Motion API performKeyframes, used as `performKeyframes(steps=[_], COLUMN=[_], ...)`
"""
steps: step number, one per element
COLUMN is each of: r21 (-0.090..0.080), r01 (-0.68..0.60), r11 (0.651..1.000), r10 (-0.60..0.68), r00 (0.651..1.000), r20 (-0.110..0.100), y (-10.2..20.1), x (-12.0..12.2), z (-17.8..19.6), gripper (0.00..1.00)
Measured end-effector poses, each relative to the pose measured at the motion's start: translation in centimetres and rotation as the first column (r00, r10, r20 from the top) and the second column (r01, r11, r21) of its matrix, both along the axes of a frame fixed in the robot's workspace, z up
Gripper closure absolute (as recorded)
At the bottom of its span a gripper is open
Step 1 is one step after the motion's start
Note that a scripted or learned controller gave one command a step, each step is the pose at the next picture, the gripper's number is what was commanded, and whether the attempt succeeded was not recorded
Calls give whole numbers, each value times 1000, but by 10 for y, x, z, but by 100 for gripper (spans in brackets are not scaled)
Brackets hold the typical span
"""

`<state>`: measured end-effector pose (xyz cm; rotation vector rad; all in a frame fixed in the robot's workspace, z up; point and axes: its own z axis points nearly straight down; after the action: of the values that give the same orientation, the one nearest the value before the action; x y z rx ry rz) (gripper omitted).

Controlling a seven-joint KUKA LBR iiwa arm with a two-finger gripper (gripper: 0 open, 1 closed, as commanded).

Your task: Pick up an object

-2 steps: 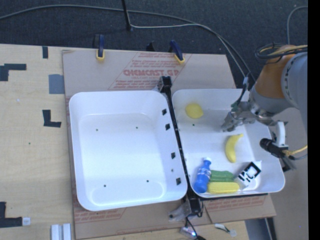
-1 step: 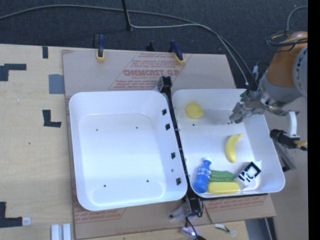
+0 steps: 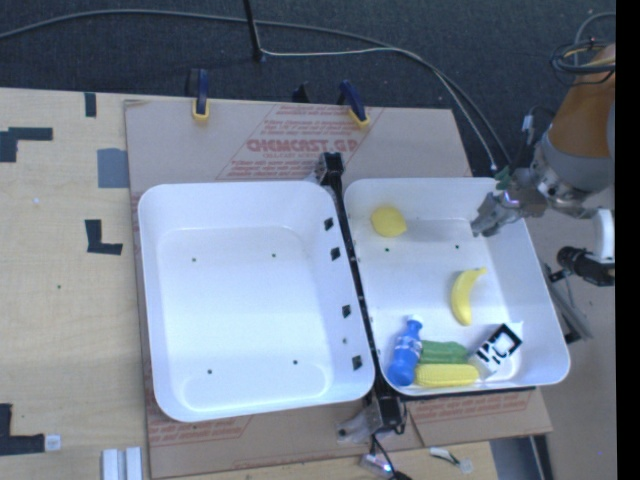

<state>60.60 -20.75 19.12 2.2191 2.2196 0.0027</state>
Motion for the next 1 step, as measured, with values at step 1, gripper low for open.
performKeyframes(steps=[1], r21=[1], r01=[0], r11=[1000], r10=[0], r00=[1000], r20=[-2], y=[0], x=[0], z=[18], gripper=[100])
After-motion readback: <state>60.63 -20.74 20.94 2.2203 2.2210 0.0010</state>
